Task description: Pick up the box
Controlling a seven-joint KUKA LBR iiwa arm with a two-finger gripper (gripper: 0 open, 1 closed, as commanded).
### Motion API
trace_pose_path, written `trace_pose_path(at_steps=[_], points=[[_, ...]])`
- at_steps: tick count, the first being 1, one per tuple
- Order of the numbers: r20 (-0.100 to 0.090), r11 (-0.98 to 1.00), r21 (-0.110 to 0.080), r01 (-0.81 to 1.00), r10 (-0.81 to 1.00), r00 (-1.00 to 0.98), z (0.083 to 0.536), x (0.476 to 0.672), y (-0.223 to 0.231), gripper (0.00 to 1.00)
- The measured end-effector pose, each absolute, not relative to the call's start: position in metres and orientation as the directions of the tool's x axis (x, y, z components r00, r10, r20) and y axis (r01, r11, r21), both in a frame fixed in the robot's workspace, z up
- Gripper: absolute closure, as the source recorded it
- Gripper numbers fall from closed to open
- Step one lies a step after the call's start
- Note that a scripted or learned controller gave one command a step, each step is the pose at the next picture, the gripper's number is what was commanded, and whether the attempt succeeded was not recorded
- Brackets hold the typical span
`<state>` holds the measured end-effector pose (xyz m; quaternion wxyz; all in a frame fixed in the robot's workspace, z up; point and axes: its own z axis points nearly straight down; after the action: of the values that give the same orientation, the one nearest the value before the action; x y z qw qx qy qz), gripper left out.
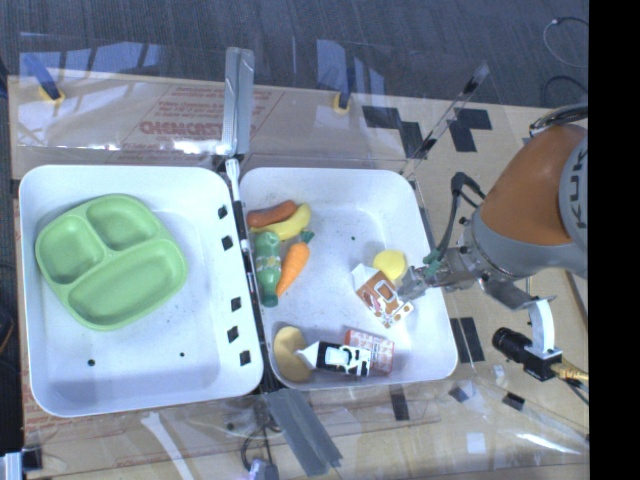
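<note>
Robotics lab setting: wooden bench under clear taped-down sheeting carries two white bins holding toy food, with black marker tape squares far right, cabling, and grey carpet beyond the far edge.

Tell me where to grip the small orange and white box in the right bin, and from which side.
Grip the box across its two long edges, coming from above. It lies flat and tilted on the bin floor, so only its edges offer purchase. The yellow lemon touches its upper end; the gripper sits at its right edge, so keep clear of the lemon.
</note>
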<state>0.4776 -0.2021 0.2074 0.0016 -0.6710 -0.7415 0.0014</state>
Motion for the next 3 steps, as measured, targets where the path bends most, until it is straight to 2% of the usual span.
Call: trace_pose_path(at_steps=[1,2,3], points=[[0.000,0.243,-0.003,0.970,0.970,-0.243,0.441,0.487,-0.192,1.00],[0.000,0.616,-0.002,0.788,0.788,-0.616,0.440,0.522,-0.185,1.00],[-0.001,0.999,-0.001,0.039,0.039,-0.999,0.441,0.540,-0.146,1.00]])
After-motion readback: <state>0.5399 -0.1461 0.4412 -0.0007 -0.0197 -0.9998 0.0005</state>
